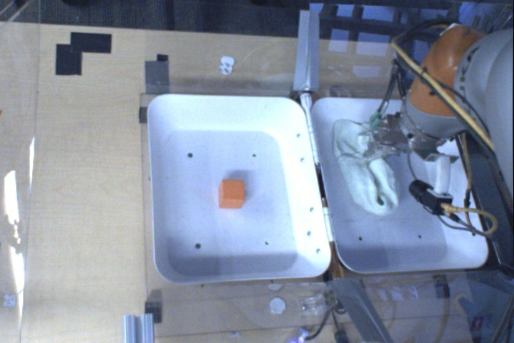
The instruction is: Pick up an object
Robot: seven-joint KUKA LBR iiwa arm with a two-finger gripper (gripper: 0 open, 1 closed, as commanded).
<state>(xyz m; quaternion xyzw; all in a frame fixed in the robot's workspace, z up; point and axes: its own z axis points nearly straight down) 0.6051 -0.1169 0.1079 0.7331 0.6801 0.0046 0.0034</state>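
A small orange cube (232, 193) rests near the middle of the left bin (173, 253). In the right bin (401, 253) lies a pale, crumpled cloth-like object (368, 173), stretched from the bin's upper left toward its middle. My gripper (382, 137) hangs low over the upper part of that pale object, under the orange-banded wrist (438, 84). The wrist and cables hide its tips.
Black cables (438, 201) loop over the right bin's right side. A metal divider post (305, 52) stands behind the seam between the bins. Black tape marks (80, 51) lie on the wooden bench at the far left.
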